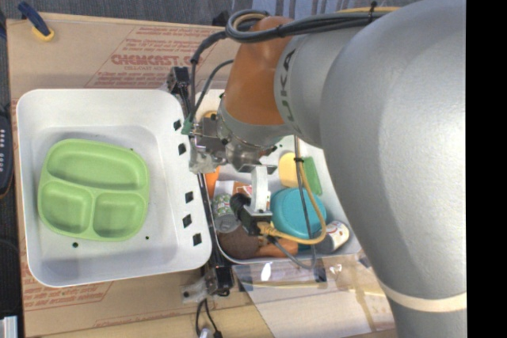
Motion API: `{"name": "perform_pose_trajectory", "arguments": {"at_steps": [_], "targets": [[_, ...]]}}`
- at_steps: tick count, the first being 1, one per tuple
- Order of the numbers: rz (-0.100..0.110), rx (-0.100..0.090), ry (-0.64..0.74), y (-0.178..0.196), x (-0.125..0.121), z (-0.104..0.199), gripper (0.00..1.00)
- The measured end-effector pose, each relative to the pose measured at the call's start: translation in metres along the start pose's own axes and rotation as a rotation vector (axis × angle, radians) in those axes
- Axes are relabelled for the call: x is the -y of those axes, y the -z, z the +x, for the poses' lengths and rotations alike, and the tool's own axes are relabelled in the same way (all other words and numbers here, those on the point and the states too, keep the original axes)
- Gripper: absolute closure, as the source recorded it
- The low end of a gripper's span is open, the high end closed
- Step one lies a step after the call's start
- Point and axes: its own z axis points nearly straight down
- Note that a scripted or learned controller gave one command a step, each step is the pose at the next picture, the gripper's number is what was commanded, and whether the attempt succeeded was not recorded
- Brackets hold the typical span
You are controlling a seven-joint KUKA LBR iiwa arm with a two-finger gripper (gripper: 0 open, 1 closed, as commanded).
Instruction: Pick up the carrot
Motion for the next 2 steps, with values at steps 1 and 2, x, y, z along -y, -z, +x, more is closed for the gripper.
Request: {"name": "perform_pose_trajectory", "arguments": {"at_steps": [1, 2], "targets": [[0.008, 0.002, 0.006, 0.009, 0.000, -0.001, 1.00], [0.002, 0.002, -0.161, 0.008, 0.034, -0.004, 1.00]]}}
